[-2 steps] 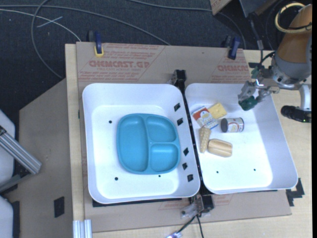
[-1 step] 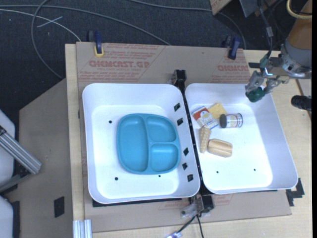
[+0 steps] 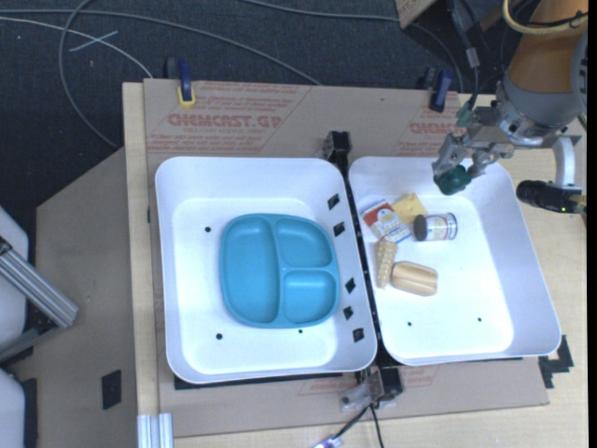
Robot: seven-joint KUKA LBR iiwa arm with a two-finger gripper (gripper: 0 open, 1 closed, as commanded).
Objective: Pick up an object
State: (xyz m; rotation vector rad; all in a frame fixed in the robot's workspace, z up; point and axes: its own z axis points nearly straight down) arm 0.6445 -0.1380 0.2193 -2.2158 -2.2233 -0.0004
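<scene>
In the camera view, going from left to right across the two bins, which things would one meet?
Blue divided plate → tan bread roll → small jar → gripper, above the right bin.

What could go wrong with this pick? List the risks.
1. The items in the right bin lie bunched: the jar, yellow piece, cone and bread roll nearly touch, so closing on one may catch or push a neighbour.
2. The jar lies on its side and may roll away.
3. The gripper hangs over the bin's far edge, so a straight descent might hit the rim.
</scene>
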